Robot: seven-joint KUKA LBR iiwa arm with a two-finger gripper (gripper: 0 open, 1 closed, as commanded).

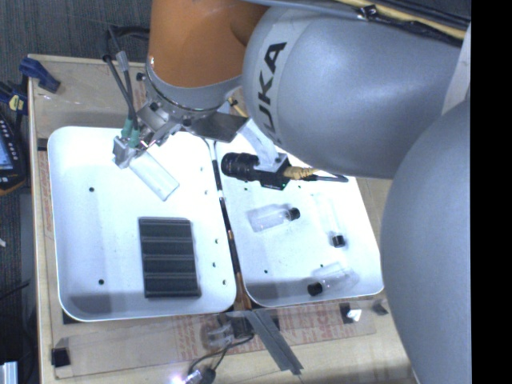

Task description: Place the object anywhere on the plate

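End effector [126, 146] over left bin [64, 214], grip state unclear, clear bottle [154, 174] at its tip, dark plate [169, 258] below

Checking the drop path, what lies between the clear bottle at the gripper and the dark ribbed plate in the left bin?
In the camera view, only bare white bin floor separates the clear bottle from the dark ribbed plate.

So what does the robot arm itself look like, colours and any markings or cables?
The arm is bulky with rounded grey shells, a broad orange band above the wrist, and dark KUKA lettering. A thin cable runs along its top. The end effector is small and metallic.
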